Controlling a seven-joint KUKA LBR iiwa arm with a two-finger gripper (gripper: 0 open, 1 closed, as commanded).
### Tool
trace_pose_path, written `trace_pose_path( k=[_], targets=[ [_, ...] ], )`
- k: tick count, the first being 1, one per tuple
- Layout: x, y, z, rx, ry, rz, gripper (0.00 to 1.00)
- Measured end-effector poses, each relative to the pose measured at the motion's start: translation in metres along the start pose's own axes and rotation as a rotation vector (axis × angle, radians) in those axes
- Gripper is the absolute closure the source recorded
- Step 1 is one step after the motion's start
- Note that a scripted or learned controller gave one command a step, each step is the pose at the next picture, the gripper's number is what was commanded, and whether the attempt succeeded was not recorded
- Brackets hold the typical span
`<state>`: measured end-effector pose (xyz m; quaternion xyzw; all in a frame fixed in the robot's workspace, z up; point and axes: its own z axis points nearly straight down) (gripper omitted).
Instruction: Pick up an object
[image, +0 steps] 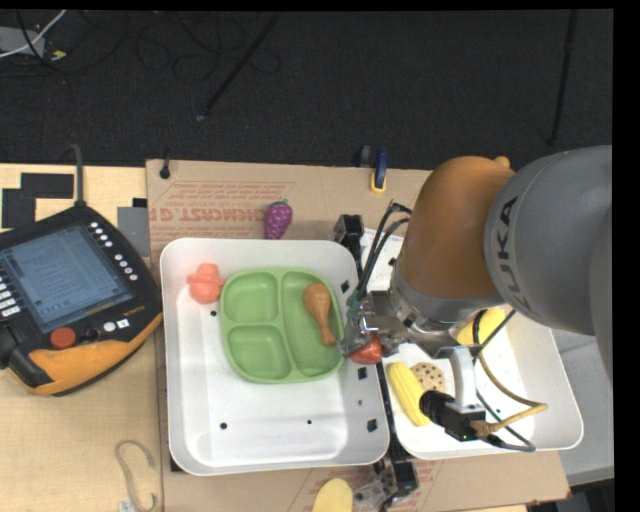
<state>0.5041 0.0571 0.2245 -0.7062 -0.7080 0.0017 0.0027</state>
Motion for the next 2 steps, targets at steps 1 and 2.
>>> trace_pose_path(
  k=[1, 2],
  targets=[
    [0.024, 0.006, -0.012, -0.003, -0.001, 0.001, 1.0],
    [0.018, -0.005, 0.002, 0.0, -0.002, 0.003, 1.0]
  ],
)
